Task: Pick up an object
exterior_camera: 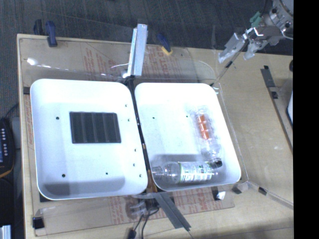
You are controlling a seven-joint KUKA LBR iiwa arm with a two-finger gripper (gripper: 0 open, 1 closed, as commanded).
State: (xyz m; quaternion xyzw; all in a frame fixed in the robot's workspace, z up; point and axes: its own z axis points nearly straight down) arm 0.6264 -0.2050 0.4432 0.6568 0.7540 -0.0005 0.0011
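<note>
Two clear plastic bottles lie in the right bin (164, 103). One bottle with an orange label (205, 130) lies lengthwise along the bin's right side. The other bottle, with a white and green label (187, 172), lies across the near wall. My gripper (239, 46) hangs high at the upper right, outside the bins and beyond the right bin's far corner. Its two fingers stand apart with nothing between them.
The left bin (50, 133) has a dark ribbed rectangular patch (94, 127) on its floor. An upright metal post (137, 49) stands at the far end between the bins. Blue clamps (50, 33) hold the bench's back edge.
</note>
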